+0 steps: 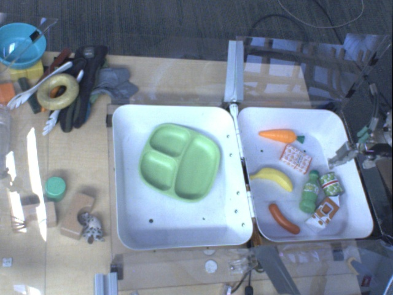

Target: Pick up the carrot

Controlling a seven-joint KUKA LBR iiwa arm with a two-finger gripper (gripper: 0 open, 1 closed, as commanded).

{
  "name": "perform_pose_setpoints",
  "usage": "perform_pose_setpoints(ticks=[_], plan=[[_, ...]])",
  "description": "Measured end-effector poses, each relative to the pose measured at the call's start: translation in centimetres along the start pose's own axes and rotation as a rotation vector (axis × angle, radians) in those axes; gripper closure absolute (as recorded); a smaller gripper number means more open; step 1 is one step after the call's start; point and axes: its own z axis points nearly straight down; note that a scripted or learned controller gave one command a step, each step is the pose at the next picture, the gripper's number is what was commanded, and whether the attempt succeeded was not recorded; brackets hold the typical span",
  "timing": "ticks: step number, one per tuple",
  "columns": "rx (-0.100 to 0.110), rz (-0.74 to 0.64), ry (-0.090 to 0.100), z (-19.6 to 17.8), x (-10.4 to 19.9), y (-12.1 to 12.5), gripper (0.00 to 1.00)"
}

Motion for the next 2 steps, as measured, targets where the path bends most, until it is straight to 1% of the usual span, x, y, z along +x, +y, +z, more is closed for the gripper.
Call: perform_pose_setpoints(ticks=[1, 2], plan=[[0.001, -0.030, 0.001, 7.4, 2.2, 5.9, 0.00], [-0.002, 0.061, 0.001, 16.5, 3.4, 13.7, 0.00]])
